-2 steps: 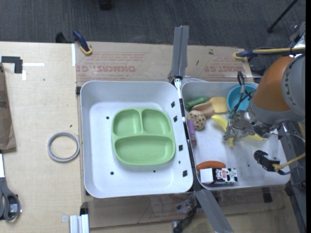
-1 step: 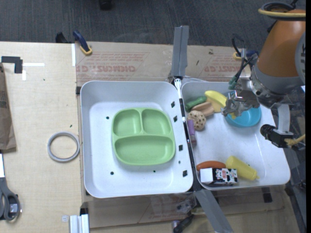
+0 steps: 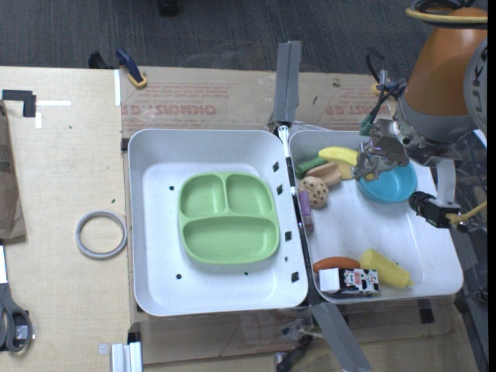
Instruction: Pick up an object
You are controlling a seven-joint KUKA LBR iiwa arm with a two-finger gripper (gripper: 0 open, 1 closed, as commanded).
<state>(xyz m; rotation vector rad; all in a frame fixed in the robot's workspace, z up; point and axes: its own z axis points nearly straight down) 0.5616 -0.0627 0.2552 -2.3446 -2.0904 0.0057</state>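
Observation:
My gripper [image 3: 375, 163] hangs low in the right bin [image 3: 434, 246], at the left rim of a blue bowl [image 3: 394, 186]. A yellow banana [image 3: 339, 155] lies just left of it, with a green vegetable [image 3: 310, 164] and a tan bread roll [image 3: 326, 175] beside that. A brown dotted cookie [image 3: 314, 192] and a purple item [image 3: 305, 206] sit near the bin's left wall. At the front lie a yellow bottle [image 3: 386, 270], a red sausage [image 3: 336, 263] and a black-and-white carton [image 3: 349, 282]. Nothing is seen held in the gripper.
The left bin [image 3: 147, 208] holds a green divided plate [image 3: 229, 217]. On the bench to the left lie a grey tape ring [image 3: 101, 233], scissors [image 3: 14, 328] and a blue clamp [image 3: 132, 67]. The arm's orange band [image 3: 446, 53] looms over the right bin's far corner.

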